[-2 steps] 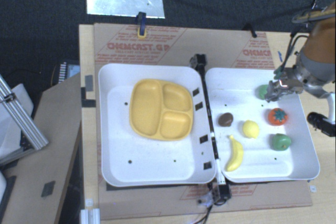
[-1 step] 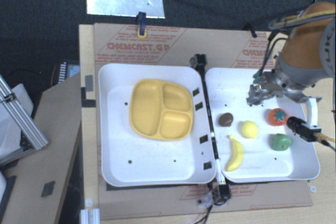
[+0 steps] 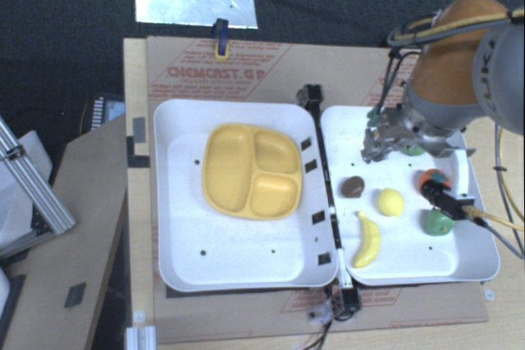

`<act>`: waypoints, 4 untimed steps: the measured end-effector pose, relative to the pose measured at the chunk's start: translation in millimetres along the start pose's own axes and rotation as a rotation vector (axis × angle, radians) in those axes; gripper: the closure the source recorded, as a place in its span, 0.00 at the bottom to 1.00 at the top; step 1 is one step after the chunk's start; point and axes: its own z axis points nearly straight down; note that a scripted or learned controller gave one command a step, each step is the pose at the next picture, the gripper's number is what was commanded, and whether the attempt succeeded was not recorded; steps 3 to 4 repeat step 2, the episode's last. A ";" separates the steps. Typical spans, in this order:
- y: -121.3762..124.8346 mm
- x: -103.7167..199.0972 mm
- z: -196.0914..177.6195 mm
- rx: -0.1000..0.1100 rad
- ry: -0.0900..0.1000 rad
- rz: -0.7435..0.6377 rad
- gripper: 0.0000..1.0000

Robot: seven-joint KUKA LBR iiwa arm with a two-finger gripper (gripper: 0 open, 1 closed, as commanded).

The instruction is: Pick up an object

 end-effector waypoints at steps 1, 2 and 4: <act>-5.8 51.7 -9.1 0.000 0.000 0.000 1.00; -7.5 108.3 -16.0 0.001 0.001 -0.001 1.00; -7.5 108.3 -16.0 0.001 0.001 -0.001 1.00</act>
